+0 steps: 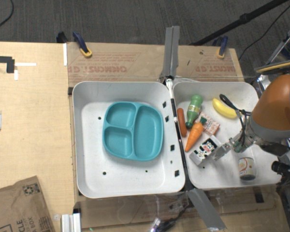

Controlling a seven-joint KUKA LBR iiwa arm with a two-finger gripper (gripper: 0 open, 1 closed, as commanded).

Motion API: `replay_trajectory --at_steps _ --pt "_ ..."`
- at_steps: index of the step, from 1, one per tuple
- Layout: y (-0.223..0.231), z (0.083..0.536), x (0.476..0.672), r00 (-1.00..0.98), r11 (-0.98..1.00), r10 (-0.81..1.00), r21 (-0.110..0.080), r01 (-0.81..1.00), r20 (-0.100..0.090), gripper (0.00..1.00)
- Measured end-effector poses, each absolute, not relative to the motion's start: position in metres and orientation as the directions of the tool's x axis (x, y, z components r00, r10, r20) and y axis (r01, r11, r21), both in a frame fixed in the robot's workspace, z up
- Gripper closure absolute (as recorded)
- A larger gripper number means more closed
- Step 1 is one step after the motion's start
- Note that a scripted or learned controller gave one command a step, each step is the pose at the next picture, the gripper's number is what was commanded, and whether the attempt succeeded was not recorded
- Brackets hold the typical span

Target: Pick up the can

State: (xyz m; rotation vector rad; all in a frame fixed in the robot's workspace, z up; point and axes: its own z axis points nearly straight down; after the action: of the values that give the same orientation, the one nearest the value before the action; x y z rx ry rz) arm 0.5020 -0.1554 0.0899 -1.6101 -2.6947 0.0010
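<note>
Down in the right bin (261,180) the can (246,168) stands upright near the near-right corner, its open top facing up, a printed label on its side that is too small to read. The gripper (221,151) sits to the can's left and slightly farther back, close but not touching it. Its fingers point left, away from the can, toward the small black-and-white carton (204,151), and the tip looks to be right against that carton. Whether the jaws are apart or together, I cannot tell: the fingers blur into one grey shape at this slant. Nothing shows between them.

The arm (275,108) comes in from the right, its orange band big and out of focus, covering the bin's right wall and part of its floor. The wrist hides the space just behind the can. A dark cable (232,105) loops over from the arm past the banana (224,108), which lies toward the far side.

Farther left in the same bin, a green bottle (194,110) lies tilted, a carrot (193,135) lies beside it, a thin red piece (181,122) runs along the left wall, and a small pink box (210,124) sits by the carrot's top, partly tucked behind it.

The left bin (84,129) holds a teal divided plate (134,130), well apart from the action.
</note>
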Motion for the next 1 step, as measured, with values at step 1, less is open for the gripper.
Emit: replay_trajectory --at_steps 1 --pt "-0.1897 0.1195 0.5828 -0.44 0.44 0.898 -0.001 0.898 -0.002 0.0"
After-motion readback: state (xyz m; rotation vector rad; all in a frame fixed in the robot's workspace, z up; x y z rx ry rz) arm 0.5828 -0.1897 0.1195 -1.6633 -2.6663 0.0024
